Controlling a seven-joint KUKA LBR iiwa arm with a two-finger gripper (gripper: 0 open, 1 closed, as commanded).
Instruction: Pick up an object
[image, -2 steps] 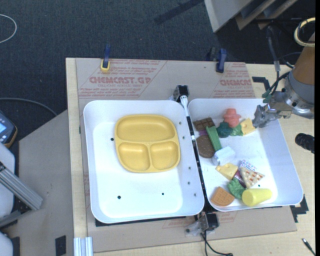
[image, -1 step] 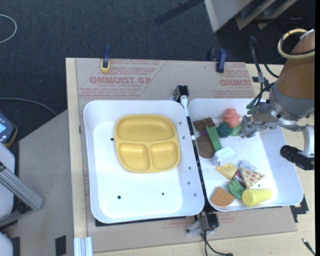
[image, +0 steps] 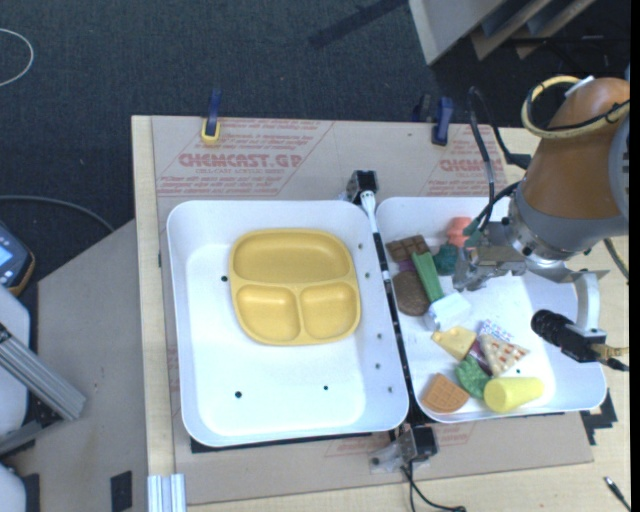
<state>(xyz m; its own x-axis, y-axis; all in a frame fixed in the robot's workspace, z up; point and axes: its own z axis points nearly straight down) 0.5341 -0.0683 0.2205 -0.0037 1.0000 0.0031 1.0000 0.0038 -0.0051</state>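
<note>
The right bin holds several toy foods. A brown chocolate bar, a green block and a dark brown cookie lie at its left side. A white piece rests below them. A salmon piece and a teal piece sit near the top. My gripper hangs low over the bin's upper middle, right beside the teal piece. Nothing visible is held in it.
Lower in the right bin lie a cheese wedge, a waffle-like slice, a green piece, a yellow cylinder and an orange cookie. The left bin holds a yellow divided plate.
</note>
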